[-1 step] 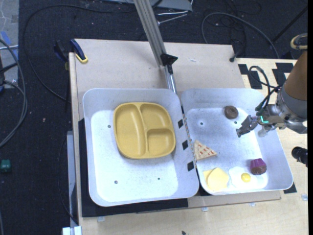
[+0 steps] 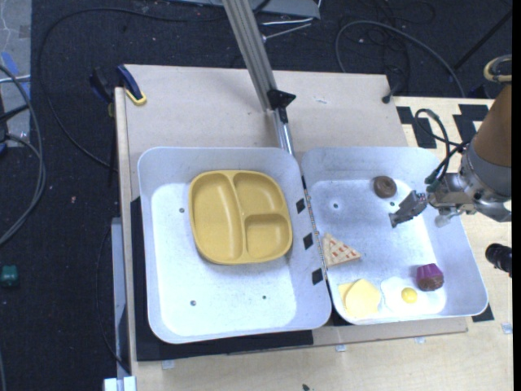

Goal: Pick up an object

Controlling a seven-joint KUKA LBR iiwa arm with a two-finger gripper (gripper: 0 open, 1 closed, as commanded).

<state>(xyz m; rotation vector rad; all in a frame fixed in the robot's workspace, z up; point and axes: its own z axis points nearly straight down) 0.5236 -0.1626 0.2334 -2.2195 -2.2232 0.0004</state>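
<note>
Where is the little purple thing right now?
The small purple object lies near the front right corner of the right white bin, just right of the white-and-yellow fried egg toy.

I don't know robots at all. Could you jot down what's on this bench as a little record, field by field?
left bin: holds a yellow divided plate
right bin: holds small toy foods
brown round piece: near the far side
waffle wedge: by the bin's left wall
yellow piece: near front edge
fried egg: beside the yellow piece
purple piece: front right
claw: over the right bin, near the brown round piece
</note>
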